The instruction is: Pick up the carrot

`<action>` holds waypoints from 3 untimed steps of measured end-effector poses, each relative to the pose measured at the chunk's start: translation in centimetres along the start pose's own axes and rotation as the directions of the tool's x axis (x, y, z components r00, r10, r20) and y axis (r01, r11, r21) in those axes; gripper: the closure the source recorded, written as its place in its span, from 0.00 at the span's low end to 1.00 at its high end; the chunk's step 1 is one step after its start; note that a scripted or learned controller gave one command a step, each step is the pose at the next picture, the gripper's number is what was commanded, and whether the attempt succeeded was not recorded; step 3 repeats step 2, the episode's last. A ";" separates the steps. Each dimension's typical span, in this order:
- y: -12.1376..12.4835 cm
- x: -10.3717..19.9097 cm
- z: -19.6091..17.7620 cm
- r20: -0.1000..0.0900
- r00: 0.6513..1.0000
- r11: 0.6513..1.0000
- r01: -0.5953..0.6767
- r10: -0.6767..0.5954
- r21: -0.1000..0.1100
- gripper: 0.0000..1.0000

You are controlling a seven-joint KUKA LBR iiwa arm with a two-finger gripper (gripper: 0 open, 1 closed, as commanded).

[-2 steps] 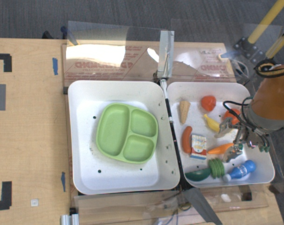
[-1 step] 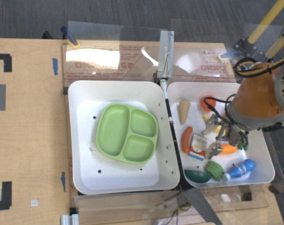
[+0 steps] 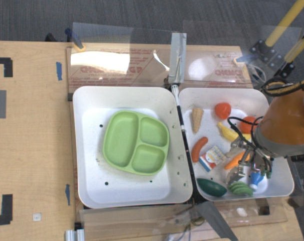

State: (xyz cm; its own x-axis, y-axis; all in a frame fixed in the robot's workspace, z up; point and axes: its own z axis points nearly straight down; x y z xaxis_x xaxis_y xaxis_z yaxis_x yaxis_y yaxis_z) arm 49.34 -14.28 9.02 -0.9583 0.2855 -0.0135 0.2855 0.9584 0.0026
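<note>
Hand (image 3: 241, 165) is low in the right bin (image 3: 277, 185), right over the carrot (image 3: 234, 161), an orange sliver among its metal parts; can't tell if the carrot is gripped or just lying beside it. Toy food is crowded around: sausage (image 3: 198, 148), cone (image 3: 197, 118), tomato (image 3: 222, 109), a dark green piece (image 3: 211, 187). That clutter probably explains the steep top-down approach. Left bin (image 3: 87, 185) holds a green divided plate (image 3: 136, 142). Plywood surface (image 3: 26, 134), grey carpet beyond
</note>
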 end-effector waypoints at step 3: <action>6.5 -0.6 -13.0 -0.001 0.988 0.988 0.154 -0.154 -0.001 1.00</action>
